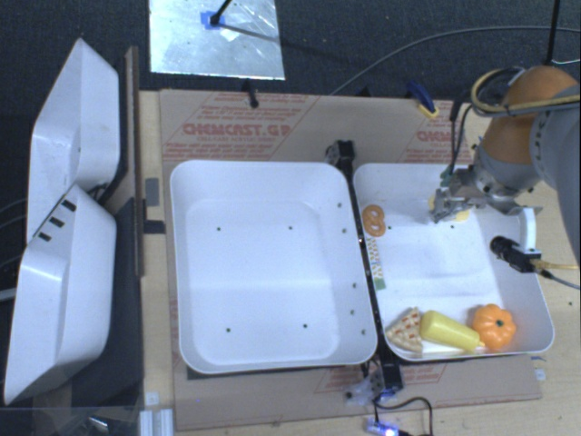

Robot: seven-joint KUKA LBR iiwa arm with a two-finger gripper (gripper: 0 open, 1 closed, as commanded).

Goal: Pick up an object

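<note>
Gripper (pixel 447 209): low over the right bin's (pixel 427 271) far edge, on something yellow (pixel 461 213); hold cannot be told
Near rim: pizza slice (pixel 406 330), yellow piece (pixel 448 331), pumpkin (pixel 493 326)
Middle: open

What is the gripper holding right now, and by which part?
It cannot be told. The gripper sits low in the right bin over something yellow, but no object is clearly seen between its fingers.

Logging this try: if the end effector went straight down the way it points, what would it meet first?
Probably the small yellow thing under the end effector near the right bin's far edge; depth is unclear.
</note>
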